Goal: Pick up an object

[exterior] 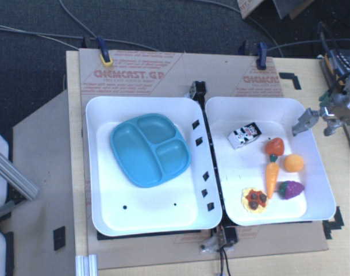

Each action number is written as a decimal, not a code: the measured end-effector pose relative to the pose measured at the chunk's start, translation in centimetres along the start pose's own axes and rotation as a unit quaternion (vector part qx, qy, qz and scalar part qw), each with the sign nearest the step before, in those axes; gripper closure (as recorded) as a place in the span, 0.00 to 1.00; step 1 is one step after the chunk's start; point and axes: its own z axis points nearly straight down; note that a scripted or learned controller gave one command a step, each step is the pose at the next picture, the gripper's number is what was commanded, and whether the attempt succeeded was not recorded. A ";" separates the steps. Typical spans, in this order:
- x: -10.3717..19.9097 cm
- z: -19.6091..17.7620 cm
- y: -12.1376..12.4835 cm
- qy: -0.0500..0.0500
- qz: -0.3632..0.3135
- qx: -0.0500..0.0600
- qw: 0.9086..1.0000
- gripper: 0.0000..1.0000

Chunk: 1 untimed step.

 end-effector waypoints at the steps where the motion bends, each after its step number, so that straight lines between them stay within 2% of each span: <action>1: 0.1 -0.7 0.3 -0.002 -0.002 -0.006 1.000 0.00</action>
